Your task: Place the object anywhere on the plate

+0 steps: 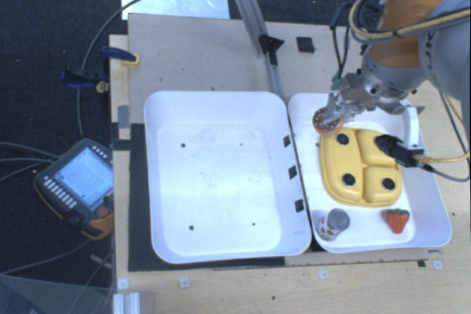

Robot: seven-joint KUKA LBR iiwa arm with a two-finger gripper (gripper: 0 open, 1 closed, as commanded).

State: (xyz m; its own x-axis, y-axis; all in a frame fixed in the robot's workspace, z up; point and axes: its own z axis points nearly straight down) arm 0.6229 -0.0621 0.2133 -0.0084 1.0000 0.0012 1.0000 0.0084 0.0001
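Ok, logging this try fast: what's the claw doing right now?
Claw: over the yellow plate's far corner, a small brown round object at its tip; grip cannot be told.

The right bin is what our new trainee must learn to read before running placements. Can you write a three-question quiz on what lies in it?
1. True or false: the yellow divided plate lies in the right bin.
2. Which is nearest the bin's front right corner? A. the toy strawberry B. the small can C. the round brown object
3. Fill in: the hand hovers by the plate's ____ left corner.

Key: 1 true; 2 A; 3 far (back), right beside the round brown object. Whether it holds that object cannot be told.
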